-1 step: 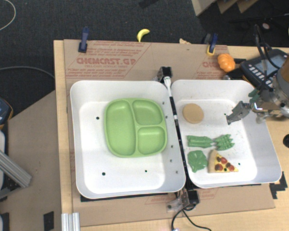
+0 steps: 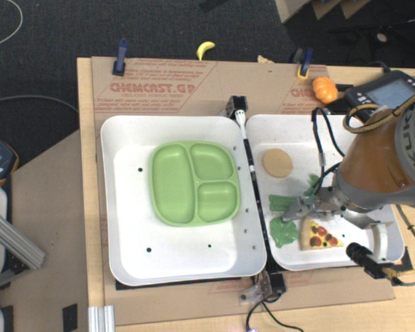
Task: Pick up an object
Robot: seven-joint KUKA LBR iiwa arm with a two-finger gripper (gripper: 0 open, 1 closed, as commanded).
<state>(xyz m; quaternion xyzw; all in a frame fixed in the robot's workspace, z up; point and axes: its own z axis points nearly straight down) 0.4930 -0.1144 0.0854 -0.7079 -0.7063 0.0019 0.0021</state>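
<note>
A robotics lab: clamped cardboard-topped bench [image 2: 159, 88], loose cables [image 2: 28, 102] on dark carpet, aluminium framing [image 2: 14, 241].

Arm [image 2: 384, 161]: single, grey, orange band above the wrist; enters from the right, bent downward. Hand [image 2: 297, 211]: lowered, pointing left, held low at the arm's end.

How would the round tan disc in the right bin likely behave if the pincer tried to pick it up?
The tan disc lies flat on the right bin floor, so its low edge probably offers little to grip. It looks thin and small, likely light. Pushed, it would probably slide on the smooth white surface.
</note>
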